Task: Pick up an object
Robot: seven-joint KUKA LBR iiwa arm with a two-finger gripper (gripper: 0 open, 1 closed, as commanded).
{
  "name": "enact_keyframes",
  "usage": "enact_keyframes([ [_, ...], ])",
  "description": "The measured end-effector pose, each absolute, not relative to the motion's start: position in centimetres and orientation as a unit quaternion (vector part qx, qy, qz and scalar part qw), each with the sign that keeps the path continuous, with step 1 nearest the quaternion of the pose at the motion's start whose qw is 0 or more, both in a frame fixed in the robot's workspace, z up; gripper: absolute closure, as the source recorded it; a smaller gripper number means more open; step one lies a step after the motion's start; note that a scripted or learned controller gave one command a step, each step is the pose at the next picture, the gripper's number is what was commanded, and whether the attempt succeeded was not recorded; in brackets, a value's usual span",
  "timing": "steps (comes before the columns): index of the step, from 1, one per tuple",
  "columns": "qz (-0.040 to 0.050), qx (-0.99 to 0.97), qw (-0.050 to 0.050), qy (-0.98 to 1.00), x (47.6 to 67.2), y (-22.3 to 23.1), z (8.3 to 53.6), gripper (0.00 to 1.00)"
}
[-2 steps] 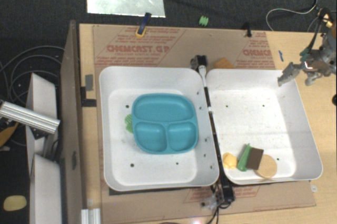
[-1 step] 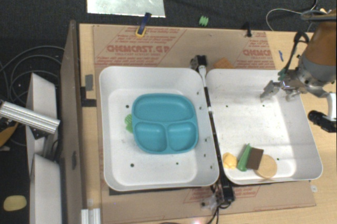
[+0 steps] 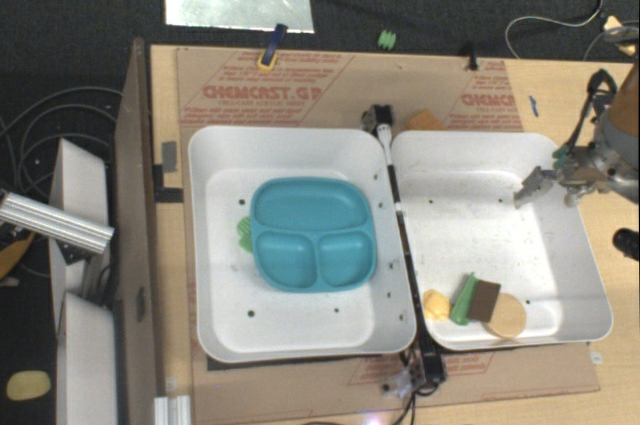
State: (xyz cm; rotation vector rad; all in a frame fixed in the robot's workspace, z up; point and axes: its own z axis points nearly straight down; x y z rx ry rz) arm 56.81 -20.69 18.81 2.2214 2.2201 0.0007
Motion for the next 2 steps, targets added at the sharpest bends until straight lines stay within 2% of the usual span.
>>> enact_keyframes([
  [1,0.0008,0.704,0.001,0.71,61.5,-17.6,11.3,0.0],
  [2,0.0014,0.708,0.005,0.707,58.4,-20.9,20.3,0.0],
])
